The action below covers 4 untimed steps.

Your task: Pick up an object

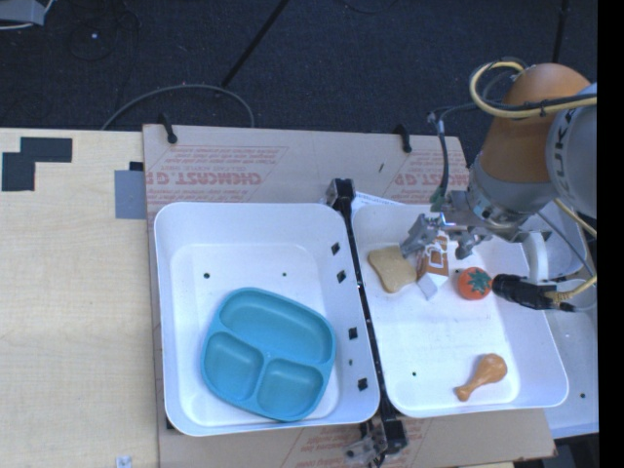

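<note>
Here, in the camera view, two shallow white bins sit side by side on a sheet of cardboard (292, 164) laid over the bench. The left bin (185, 232) holds a blue divided plate (268, 353) with three compartments, lying toward the near side of the bin. The right bin (546, 378) holds several small things. A tan toast-shaped piece (392, 268) lies near the bin's left wall, toward the far side. A small orange and white box (435, 261) sits just beside the toast piece, on its right. A red tomato (474, 283) with a green top rests to the right of that box, apart from it. A tan drumstick (482, 375) lies well apart from the others, near the front right corner of the bin.

The arm (531, 135) reaches in from the right, its orange band above the wrist. The gripper (436, 233) hangs low over the far part of the right bin, right above the small box and beside the toast piece. Whether its jaws are open or closed cannot be told, and nothing is plainly seen held between them.
</note>
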Each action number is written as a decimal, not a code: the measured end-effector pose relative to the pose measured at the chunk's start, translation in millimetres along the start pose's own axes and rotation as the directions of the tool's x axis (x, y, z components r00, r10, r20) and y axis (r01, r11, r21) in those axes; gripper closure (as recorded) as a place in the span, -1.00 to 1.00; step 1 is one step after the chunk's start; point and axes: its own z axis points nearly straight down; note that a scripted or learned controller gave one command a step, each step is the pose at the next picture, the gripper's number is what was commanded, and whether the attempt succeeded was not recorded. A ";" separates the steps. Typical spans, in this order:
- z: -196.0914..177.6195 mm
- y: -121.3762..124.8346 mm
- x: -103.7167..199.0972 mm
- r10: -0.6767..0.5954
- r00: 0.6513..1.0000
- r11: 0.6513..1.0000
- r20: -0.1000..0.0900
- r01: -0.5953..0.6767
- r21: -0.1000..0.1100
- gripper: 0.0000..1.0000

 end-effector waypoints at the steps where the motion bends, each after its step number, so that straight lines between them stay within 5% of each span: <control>1: -6.6 2.3 -0.1 -0.002 1.000 1.000 0.001 0.002 -0.011 -1.00; 3: 88.2 13.5 4.1 -0.001 1.000 1.000 0.011 0.001 -0.021 -1.00; 4: 84.8 15.4 4.3 0.001 1.000 1.000 0.007 0.000 -0.030 -1.00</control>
